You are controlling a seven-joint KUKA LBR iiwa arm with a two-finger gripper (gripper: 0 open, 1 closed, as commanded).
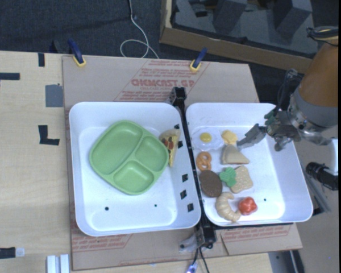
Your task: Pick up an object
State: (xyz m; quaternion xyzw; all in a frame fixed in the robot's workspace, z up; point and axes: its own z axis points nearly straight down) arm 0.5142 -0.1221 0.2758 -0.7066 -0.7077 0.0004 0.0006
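Nearest me, in the right bin (290, 206), a croissant (227, 208) and a red tomato (247, 205) look like light, stiff, smooth plastic; I would pinch the croissant across its middle. My gripper (260, 134) hovers farther back, empty; whether it is open I cannot tell.

You'll find one readable mark: red printed lettering on the cardboard sheet (153, 84) under the bins, above the left bin (79, 169). It looks like "CHEMCAST GP", though it is blurred.
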